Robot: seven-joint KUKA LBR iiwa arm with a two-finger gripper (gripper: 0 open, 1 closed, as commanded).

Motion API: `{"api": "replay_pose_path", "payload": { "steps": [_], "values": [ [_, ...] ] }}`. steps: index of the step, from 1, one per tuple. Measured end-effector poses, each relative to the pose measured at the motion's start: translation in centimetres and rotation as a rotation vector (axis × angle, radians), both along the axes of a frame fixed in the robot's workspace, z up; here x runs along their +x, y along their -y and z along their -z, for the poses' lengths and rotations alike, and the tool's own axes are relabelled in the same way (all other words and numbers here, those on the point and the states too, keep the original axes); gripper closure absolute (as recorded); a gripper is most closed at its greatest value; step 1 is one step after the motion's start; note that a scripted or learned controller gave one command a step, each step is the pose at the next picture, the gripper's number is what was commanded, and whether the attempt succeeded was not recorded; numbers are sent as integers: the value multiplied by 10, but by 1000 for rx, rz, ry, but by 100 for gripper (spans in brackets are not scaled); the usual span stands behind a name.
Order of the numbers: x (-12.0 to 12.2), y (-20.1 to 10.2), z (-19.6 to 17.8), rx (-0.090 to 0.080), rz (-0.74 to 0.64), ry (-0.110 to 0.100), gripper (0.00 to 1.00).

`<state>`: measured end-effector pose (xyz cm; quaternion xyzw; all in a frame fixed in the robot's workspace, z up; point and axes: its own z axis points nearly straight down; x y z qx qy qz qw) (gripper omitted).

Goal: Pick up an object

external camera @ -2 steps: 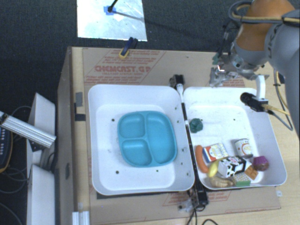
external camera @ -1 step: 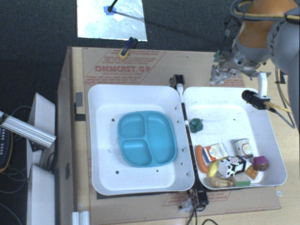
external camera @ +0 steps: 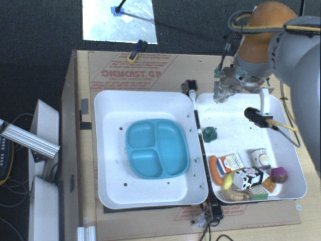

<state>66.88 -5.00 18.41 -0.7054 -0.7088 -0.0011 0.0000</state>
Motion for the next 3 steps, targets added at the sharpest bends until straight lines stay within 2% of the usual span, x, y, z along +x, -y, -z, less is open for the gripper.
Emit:
{"api": "replay_pose_path", "payload": {
  "steps": [3],
  "values": [
    [3,-2,-34,3,-8,10,100]
  ]
}}
